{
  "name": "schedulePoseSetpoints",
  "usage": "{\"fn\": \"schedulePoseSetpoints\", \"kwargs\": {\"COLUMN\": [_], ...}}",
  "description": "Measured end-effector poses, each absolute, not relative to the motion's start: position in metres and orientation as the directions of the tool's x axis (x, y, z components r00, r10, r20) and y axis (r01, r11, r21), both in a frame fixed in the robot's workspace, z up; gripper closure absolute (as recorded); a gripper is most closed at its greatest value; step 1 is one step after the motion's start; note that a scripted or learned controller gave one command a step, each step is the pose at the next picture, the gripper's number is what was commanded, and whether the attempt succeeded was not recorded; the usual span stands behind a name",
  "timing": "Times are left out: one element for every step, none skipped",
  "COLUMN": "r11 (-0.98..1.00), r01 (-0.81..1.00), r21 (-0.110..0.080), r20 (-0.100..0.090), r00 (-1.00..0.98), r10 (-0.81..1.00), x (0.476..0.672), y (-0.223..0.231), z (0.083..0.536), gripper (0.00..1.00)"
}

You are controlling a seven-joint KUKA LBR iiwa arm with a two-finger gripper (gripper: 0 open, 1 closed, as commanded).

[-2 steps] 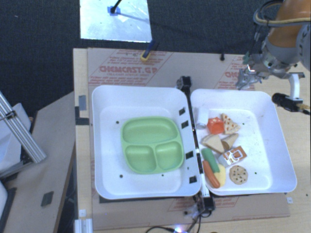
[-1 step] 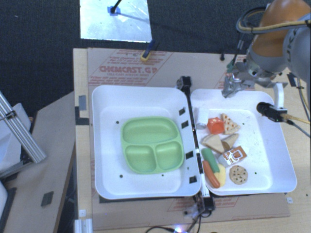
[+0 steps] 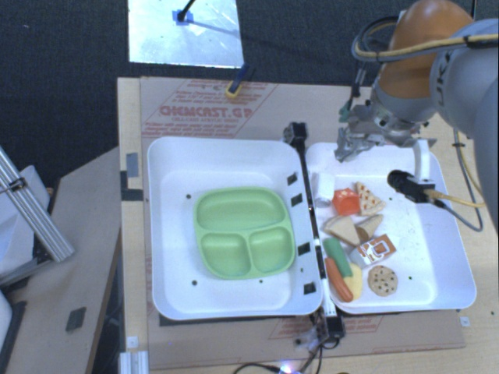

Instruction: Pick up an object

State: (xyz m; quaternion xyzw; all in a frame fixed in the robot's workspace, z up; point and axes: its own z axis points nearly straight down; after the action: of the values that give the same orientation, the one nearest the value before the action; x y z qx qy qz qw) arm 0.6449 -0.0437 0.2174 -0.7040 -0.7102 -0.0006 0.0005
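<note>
Item one, our landmark: a green divided plate (image 3: 243,232) with three compartments, lying in the left bin (image 3: 171,170).

To the view's right of the plate we list the right bin (image 3: 444,263) and its toy food:
- white piece (image 3: 322,185), nearest the plate's far corner
- orange-red block (image 3: 346,202)
- pizza slice (image 3: 368,199)
- bread wedge (image 3: 341,229)
- green vegetable (image 3: 334,248)
- carrot (image 3: 338,279), touching a yellow piece (image 3: 355,285)
- brown-and-white packet (image 3: 377,248)
- cookie (image 3: 382,280), farthest from the plate

Beyond the plate and to its right, the gripper (image 3: 348,150) hangs over the right bin's far end.
</note>
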Motion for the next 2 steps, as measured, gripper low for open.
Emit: {"fn": "schedulePoseSetpoints", "kwargs": {"r11": [0.009,0.001], "r01": [1.000,1.000], "r21": [0.003,0.000], "r20": [0.001,0.000], "r00": [-0.009,-0.001], "r10": [1.000,1.000], "x": [0.644,0.633], "y": [-0.002,-0.008], "z": [0.223,0.215], "gripper": [1.00,1.00]}}
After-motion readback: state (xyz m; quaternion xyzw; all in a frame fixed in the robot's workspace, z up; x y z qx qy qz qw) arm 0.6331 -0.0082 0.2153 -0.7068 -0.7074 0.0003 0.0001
